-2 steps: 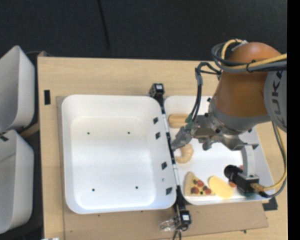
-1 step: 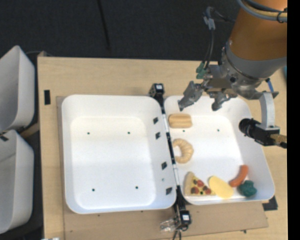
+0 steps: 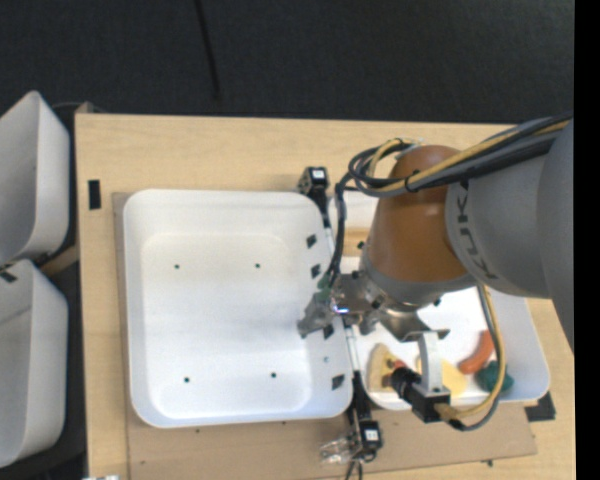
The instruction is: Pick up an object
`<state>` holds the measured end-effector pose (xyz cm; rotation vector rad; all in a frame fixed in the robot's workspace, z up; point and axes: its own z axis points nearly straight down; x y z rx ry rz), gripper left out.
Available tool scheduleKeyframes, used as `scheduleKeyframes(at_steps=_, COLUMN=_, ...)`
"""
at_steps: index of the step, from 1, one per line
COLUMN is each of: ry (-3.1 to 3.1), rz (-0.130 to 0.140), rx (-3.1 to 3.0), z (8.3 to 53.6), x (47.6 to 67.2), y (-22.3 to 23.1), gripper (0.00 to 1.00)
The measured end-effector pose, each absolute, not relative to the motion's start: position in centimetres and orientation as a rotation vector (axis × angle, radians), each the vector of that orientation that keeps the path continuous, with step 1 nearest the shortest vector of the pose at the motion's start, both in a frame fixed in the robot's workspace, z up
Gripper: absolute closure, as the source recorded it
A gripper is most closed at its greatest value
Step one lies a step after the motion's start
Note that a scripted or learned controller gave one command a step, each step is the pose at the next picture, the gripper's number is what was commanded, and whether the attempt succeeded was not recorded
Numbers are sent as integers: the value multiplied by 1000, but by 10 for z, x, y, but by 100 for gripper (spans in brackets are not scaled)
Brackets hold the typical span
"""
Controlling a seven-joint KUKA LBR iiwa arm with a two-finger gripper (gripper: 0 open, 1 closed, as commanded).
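While pincer [image 3: 322,318] hovers, orange object [image 3: 479,350] lies well apart.

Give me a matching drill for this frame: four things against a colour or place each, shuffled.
Things:
1. left bin
2. band on the arm
3. gripper
4. green thing

Colour or place:
A. orange
B. white
C. in the right bin, near its right wall
D. where the two bins meet

Pairs: 1-B, 2-A, 3-D, 4-C
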<state>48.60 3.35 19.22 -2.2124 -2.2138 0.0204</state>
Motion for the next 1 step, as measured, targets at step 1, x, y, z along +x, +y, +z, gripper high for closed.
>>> scheduleKeyframes(at_steps=1, ry=-2229, rz=-7, rx=-2222, z=201, x=584, y=24, gripper=0)
